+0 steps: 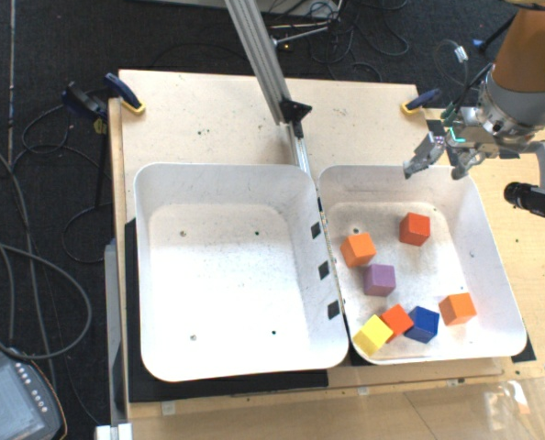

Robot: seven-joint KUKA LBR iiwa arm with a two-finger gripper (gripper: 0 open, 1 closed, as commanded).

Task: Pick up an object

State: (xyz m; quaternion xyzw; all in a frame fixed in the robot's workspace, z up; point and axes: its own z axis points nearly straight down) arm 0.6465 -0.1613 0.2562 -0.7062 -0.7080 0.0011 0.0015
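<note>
Sitting in glossy white bin (493, 246): matte foam cubes (379, 280).

the arm (529, 53) is cut off by the right edge; the small orange cube (398, 318) sits partly behind the yellow cube (373, 335).

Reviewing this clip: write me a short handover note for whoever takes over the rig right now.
Gripper: open, holding nothing, above the far rim of the right bin.
Things: seven blocks lie in the right bin: red block, orange block, purple block, yellow block, a small orange-red block, blue block, another orange block.
Done: nothing picked yet.
Left: descend on one block, close, lift. The red block looks nearest and stands apart.
</note>
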